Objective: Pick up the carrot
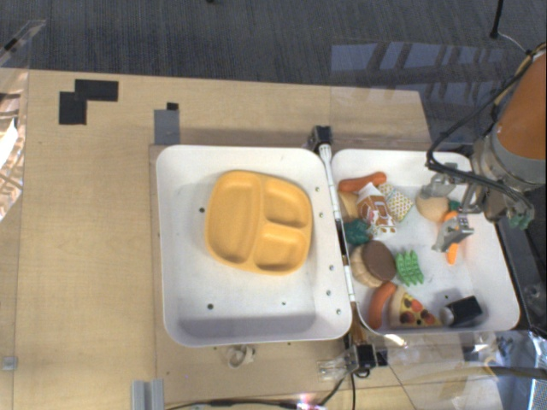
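Note:
The carrot (453, 252) is small and orange and lies in the right bin (504, 297) near its right wall. One orange end shows above the gripper and the other below it. My gripper (455, 231) reaches in from the right and sits over the carrot's middle, its metal fingers shut on the carrot. The grey wrist with its orange band (523, 118) hangs above the bin's far right corner. Whether the carrot still rests on the bin floor is not visible.
The right bin also holds a beige lump (433, 207), a small carton (376, 210), a sausage (363, 183), a brown round piece (376, 263), a green spiky toy (410, 268), a pizza slice (416, 313) and a black block (464, 310). A yellow divided plate (256, 220) lies in the left bin (188, 314).

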Robot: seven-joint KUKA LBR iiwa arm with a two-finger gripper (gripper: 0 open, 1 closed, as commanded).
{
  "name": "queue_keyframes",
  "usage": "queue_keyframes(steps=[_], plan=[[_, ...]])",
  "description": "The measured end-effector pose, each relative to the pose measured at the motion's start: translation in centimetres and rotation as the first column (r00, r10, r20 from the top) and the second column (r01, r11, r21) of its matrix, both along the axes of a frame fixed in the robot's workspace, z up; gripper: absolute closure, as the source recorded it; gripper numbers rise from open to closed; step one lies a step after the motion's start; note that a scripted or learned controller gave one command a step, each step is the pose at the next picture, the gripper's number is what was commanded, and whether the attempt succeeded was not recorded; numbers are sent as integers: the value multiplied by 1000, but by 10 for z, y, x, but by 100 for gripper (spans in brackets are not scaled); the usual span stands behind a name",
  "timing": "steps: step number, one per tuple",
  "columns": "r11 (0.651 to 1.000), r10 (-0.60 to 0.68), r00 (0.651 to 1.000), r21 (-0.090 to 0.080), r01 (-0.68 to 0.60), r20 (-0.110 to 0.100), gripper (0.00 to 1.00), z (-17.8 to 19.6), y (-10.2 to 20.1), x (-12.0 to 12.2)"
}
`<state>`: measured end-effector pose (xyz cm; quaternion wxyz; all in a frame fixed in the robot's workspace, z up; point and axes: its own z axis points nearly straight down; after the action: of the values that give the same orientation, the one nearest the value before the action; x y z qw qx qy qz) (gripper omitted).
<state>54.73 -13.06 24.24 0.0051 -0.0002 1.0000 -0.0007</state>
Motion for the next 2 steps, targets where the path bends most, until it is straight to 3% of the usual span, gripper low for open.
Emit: queue_keyframes(steps=[1, 2], plan=[[998, -65, 998, -3, 65, 11, 0, -151, -53, 22], [1000, -15, 1000, -2, 15, 7, 0, -152, -46, -28]])
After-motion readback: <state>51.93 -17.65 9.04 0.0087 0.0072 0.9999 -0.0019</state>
